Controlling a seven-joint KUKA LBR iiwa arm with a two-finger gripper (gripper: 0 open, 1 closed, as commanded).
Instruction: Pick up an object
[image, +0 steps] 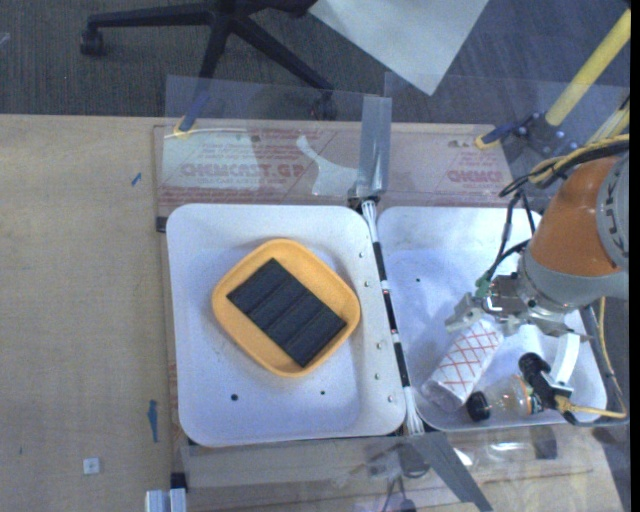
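Observation:
In the right bin (430, 250), a white thing with a red grid pattern (468, 362) lies tilted toward the front edge. A small clear bottle with a black cap (497, 402) lies just to its right at the bin's front. My gripper (468, 312) is low over the upper end of the patterned thing, with the orange-banded wrist behind it on the right. Whether it touches the thing I cannot tell. In the left bin (200, 240) sits a yellow dish (232, 322) with a black ridged slab (286, 312) lying on it.
A raised divider with a row of small fasteners (385, 310) separates the two bins. Clear plastic sheeting (300, 165) stands behind the bins. Cables hang from the arm along the right bin's right side.

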